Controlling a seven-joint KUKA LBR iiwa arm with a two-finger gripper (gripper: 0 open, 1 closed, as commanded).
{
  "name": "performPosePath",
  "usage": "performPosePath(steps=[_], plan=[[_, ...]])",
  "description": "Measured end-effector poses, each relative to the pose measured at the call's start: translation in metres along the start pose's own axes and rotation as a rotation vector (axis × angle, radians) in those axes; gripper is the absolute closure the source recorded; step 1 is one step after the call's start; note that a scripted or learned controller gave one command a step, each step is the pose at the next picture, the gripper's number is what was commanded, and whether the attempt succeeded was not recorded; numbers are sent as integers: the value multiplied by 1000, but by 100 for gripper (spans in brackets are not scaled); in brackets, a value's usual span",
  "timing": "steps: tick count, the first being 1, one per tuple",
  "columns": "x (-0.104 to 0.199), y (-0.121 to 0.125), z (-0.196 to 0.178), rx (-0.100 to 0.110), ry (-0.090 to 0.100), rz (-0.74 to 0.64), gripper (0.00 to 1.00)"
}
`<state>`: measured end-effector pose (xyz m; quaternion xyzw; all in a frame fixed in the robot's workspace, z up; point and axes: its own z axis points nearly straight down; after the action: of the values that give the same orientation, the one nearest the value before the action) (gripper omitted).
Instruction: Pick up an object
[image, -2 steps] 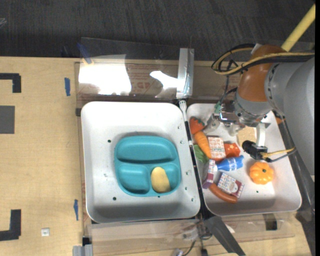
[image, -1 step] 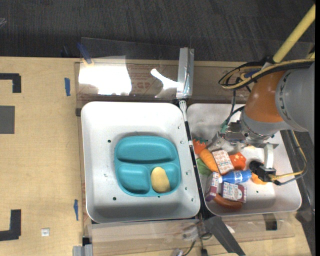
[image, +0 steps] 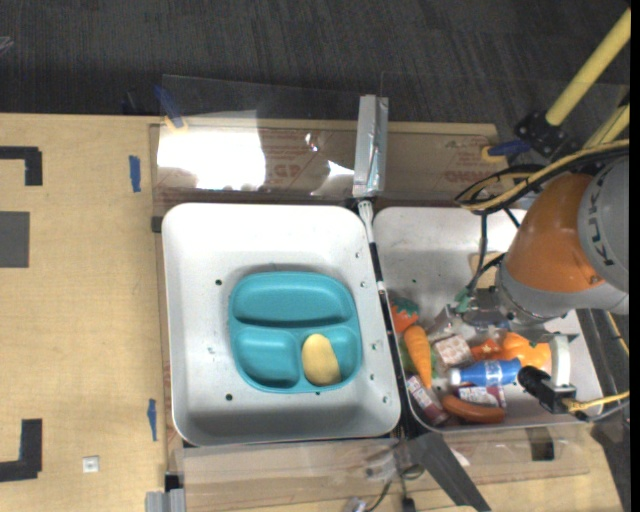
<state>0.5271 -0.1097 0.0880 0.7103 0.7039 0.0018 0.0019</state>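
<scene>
The end effector (image: 485, 318) hangs low over the right bin (image: 430, 240), at the right of the frame, beneath the grey wrist and the orange band of the arm (image: 550, 250). The wrist hides it from above, so I cannot tell whether it is wide or narrow, and nothing can be seen held in it.

It sits at the upper edge of a heap of small objects that fills the lower part of the right bin. Just below and left of it lies a pinkish packet (image: 450, 350). To the right of the packet is an orange object (image: 515, 347), partly under the wrist. Below these a blue and white tube (image: 490, 375) lies on its side, and under the tube, near the bin's lower wall, lies a brown sausage (image: 470, 405). An orange carrot (image: 415, 350) lies lengthwise along the bin's left wall, with a dark red wrapped item (image: 425, 398) below it.

The left bin (image: 190, 300), touching the right one along a shared edge, holds a teal divided tray (image: 290, 300). A yellow potato-like object (image: 320, 358) rests in the tray's lower right compartment.

Both bins stand on the tan desk (image: 80, 300), which carries black tape marks (image: 25, 165) at the left of the frame.
</scene>
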Motion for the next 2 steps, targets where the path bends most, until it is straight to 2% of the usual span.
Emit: performPosePath(steps=[1, 2], plan=[[0, 3, -11, -8, -1, 2, 100], [0, 3, -21, -11, -1, 3, 100]])
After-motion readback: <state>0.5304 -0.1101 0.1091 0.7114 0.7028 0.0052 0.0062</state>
